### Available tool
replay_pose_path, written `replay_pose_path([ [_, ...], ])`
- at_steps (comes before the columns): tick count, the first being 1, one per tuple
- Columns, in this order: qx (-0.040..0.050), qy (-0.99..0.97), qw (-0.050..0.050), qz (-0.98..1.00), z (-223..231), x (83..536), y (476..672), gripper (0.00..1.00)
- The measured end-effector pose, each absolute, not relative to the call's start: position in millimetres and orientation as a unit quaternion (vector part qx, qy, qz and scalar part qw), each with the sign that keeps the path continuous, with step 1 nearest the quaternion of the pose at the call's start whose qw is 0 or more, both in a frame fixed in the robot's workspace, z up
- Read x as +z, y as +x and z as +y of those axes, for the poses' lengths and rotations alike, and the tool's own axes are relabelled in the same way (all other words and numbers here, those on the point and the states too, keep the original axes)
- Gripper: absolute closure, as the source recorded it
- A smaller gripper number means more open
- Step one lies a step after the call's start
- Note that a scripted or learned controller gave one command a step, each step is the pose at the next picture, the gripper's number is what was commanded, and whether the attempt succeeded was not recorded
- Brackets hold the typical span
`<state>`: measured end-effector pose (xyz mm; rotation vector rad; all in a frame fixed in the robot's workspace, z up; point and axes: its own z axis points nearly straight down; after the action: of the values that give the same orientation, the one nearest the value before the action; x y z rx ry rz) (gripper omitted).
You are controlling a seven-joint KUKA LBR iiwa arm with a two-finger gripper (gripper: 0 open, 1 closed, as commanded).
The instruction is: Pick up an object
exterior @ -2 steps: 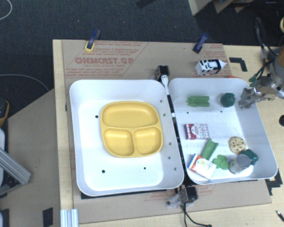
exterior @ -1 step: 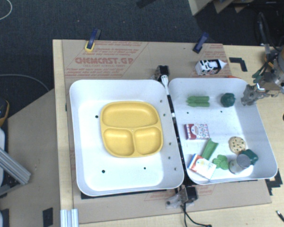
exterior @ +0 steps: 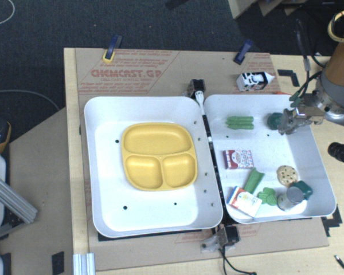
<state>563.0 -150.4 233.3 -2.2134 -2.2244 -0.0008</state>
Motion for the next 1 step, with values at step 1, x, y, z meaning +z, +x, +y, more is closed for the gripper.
replay_pose_path([
  [1, 0.0003, -0.706, 0.002, -0.708, -107.8, 237.0, 524.6, 1.00],
])
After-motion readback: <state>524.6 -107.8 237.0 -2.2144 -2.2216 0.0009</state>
